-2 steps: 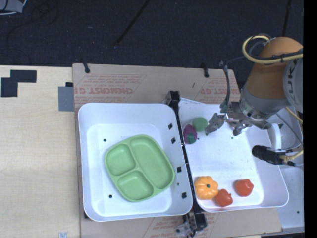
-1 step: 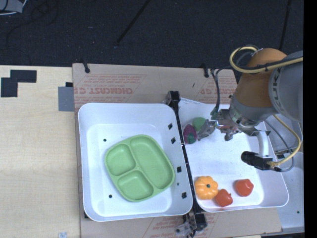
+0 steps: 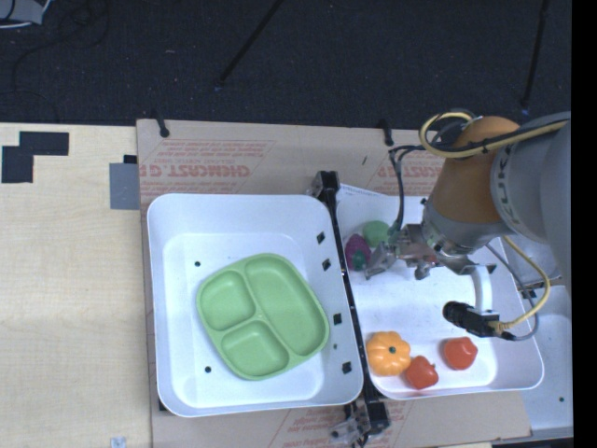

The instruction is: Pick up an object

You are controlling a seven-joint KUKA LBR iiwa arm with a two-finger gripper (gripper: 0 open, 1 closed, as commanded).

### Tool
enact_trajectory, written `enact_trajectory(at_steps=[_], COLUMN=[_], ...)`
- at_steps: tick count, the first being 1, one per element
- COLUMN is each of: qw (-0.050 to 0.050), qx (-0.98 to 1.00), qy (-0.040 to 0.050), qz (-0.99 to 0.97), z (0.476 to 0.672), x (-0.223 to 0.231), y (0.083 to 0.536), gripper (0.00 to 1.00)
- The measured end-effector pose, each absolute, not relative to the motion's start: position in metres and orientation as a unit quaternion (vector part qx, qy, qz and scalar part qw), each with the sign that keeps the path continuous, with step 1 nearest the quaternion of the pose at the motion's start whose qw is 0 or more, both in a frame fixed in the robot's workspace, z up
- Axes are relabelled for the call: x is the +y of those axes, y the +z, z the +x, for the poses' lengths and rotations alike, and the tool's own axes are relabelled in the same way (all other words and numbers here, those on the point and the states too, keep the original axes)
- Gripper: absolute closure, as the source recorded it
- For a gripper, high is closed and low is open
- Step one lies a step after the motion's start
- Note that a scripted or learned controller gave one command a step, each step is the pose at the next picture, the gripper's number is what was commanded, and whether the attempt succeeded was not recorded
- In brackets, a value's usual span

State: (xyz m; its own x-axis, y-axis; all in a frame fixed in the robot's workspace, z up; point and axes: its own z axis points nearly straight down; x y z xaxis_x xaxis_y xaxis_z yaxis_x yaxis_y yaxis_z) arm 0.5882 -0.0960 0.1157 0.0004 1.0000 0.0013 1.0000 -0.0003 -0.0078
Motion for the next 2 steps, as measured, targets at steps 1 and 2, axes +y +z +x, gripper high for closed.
enact_trajectory(at_steps=[1, 2], qw=[0.002, -0.001], qx=[-0.705, -0.707], qy=[0.0016, -0.0005], qz=[-0.709, -0.707], z=[0.589, 0.597], x=[-0.097, -0.102], y=[0.128, 0.175], gripper=[1.0, 1.0])
